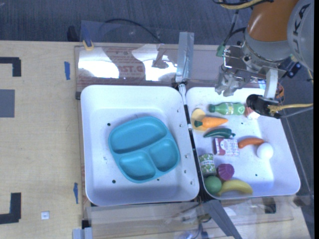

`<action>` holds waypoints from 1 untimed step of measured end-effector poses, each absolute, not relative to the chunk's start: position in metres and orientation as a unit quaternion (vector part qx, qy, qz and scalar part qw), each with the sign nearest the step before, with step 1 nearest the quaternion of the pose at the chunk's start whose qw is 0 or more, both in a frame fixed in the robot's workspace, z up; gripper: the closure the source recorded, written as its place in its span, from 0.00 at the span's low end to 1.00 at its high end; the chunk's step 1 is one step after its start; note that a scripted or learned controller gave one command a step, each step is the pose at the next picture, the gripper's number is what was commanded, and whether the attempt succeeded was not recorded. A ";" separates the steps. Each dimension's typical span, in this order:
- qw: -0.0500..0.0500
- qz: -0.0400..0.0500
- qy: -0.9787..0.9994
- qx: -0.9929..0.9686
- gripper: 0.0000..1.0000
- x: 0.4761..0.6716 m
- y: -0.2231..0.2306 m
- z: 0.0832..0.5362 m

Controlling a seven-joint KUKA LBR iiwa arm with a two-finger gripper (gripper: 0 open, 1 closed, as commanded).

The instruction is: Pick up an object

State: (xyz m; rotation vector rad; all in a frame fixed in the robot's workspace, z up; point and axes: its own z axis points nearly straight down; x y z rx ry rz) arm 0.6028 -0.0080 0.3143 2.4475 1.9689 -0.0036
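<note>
Hovering over the right bin's (284,133) far edge, the gripper (228,87) hangs; whether its jaws are parted, I cannot tell. Glossy plastic foods lie there. A smooth blue divided tray (143,148) fills the left bin (94,108).

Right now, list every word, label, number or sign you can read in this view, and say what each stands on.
None can be read for certain.
Reddish print on the panel behind the left bin: blurred by glare.
Small red-and-white packet: print too small.
Green bottle: label too small.
Small can: label unreadable.
</note>
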 end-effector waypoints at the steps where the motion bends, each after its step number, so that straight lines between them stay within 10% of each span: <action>1: -0.001 -0.002 0.604 0.797 1.00 0.654 -0.014 0.260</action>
